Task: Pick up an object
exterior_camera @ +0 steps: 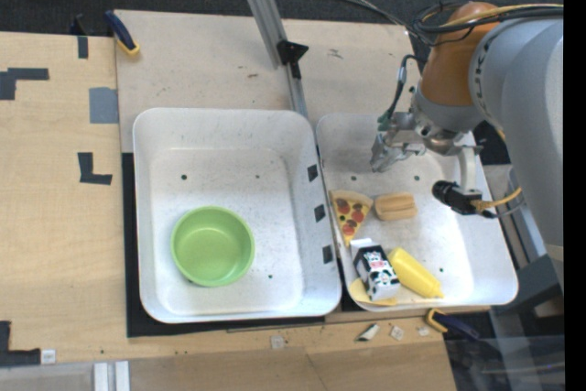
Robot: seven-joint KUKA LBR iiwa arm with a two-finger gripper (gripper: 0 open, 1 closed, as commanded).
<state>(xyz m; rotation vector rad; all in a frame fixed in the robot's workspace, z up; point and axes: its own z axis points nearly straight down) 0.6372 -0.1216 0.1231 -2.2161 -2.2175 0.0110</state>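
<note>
Hovering over the upper part of the right white bin (476, 275), the claw (386, 156) hangs on the grey arm with the orange band (458, 59), right of frame centre. Nothing sits between its fingers; whether they stand wide or narrow I cannot tell from this slant.

Candidates lie lower in the same bin, apart from the claw: a tan bread-roll-shaped block (396, 206) nearest, just below it; a triangular toy pizza slice (350, 213) beside the block to its left, by the bin's left wall; a small black-and-white carton (374, 268) lower down; a yellow corn-like piece (417, 275) touching or just beside the carton.

Left white bin (156, 133) holds a round green plastic bowl (213, 244), lower left, well apart from the claw.

Judgement: pick not yet made. Choosing, descending, closing and lifting all remain.
</note>
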